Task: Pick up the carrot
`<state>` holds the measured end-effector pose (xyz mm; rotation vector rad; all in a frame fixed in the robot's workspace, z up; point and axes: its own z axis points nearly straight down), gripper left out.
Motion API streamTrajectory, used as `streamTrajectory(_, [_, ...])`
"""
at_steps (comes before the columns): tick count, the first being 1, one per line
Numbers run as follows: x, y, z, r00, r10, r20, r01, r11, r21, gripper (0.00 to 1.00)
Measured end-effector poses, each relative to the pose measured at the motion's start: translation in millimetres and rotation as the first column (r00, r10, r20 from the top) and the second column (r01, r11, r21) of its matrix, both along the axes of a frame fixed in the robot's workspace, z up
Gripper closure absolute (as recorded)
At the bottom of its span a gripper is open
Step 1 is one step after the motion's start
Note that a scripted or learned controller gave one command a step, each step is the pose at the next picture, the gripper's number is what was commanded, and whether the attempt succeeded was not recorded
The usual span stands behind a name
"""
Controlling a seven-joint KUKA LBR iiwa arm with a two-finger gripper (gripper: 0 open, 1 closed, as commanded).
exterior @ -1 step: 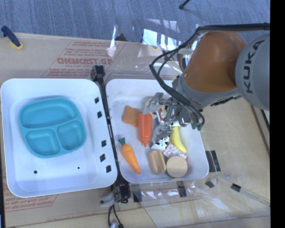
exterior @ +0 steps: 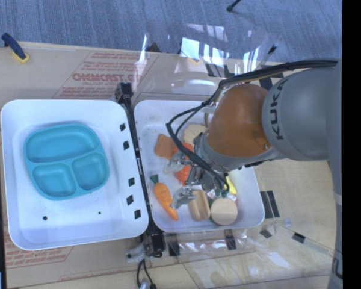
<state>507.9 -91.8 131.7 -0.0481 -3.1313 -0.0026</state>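
Observation:
The carrot (exterior: 165,200), orange with a small green top, lies along the left wall of the right bin (exterior: 145,119), near its front. My gripper (exterior: 183,178) hangs over the middle of that bin, just right of the carrot and apart from it. It stands open, with one finger (exterior: 179,160) behind and the other beside the carrot's thick end. A small orange-red piece (exterior: 184,173) sits in the gap between the fingers; I cannot tell whether they touch it. The grey arm and its orange band (exterior: 237,122) hide the bin's right half.
An orange wedge (exterior: 165,146) and a pale round piece (exterior: 194,131) lie behind the gripper. A tan block (exterior: 199,208), a beige round (exterior: 224,212) and a yellow bit (exterior: 230,186) crowd the front right. The left bin (exterior: 12,221) holds a blue divided plate (exterior: 65,159).

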Motion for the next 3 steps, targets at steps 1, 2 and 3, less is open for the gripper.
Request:
streamTrajectory(1, [-31,-3,-41,0.954,-0.299,0.006,0.299,0.954,-0.002,0.00])
streamTrajectory(2, [-8,-1,-40,0.805,-0.593,0.010,0.593,0.805,-0.001,0.00])
streamTrajectory(3, [-32,-6,-41,0.495,-0.869,0.005,0.869,0.495,-0.006,0.00])
